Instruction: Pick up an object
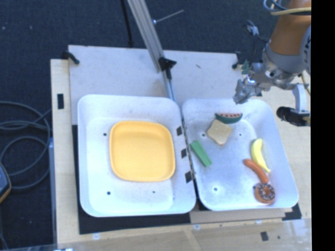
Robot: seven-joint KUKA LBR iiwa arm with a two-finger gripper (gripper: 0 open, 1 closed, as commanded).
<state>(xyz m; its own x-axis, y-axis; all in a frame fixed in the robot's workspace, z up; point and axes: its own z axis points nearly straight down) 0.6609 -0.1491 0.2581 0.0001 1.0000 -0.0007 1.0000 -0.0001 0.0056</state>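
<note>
No readable text, labels, brands, numbers or signs anywhere in frame: none on bins, none on toy items, none on table surface.

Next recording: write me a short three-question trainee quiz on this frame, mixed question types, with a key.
1. True or false: the yellow plate lies in the right bin.
2. Which item lies nearest the divider between the bins? A) green block B) banana C) donut
3. Fill in: the pincer is above the right bin's far ____.

Key: 1 false, it lies in the left bin. 2 A. 3 edge, near the watermelon slice.
</note>
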